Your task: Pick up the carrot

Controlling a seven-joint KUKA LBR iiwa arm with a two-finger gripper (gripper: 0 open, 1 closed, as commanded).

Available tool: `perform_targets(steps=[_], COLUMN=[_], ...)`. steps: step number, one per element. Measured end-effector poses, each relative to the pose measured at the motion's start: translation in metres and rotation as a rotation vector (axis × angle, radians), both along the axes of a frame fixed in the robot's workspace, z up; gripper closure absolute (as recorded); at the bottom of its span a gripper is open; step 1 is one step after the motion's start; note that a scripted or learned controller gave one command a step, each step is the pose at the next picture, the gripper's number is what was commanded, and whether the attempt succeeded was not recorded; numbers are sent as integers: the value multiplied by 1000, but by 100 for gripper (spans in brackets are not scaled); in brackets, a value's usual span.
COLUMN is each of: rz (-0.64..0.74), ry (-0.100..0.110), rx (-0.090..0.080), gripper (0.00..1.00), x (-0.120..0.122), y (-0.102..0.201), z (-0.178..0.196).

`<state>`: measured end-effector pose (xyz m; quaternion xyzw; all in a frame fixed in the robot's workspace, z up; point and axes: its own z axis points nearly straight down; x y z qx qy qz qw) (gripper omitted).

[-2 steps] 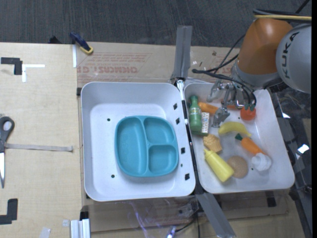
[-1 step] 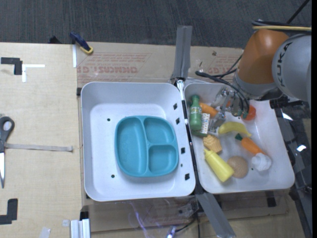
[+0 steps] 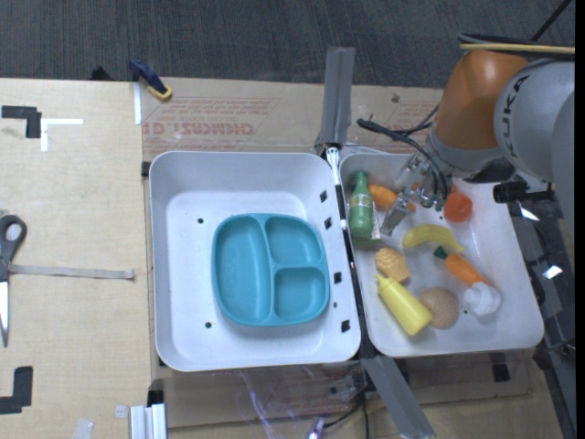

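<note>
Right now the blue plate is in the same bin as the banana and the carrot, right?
Not quite. The camera view shows the blue plate alone in the left bin. The banana and the carrot lie in the right bin with the other toy food.

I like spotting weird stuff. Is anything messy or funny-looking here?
Nothing is spilled or broken. The right bin is a jumble: a green bottle, a banana, a carrot and a yellow bottle lie at all angles. The blue plate sits neatly in the left bin.
</note>
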<state>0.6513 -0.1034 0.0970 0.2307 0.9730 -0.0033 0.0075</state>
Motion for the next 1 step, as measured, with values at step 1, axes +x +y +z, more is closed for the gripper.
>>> perform_targets(steps=[1], rz=[-190], ry=[7], rx=[-4], gripper=[0], x=[-2], y=[-4], z=[-1])
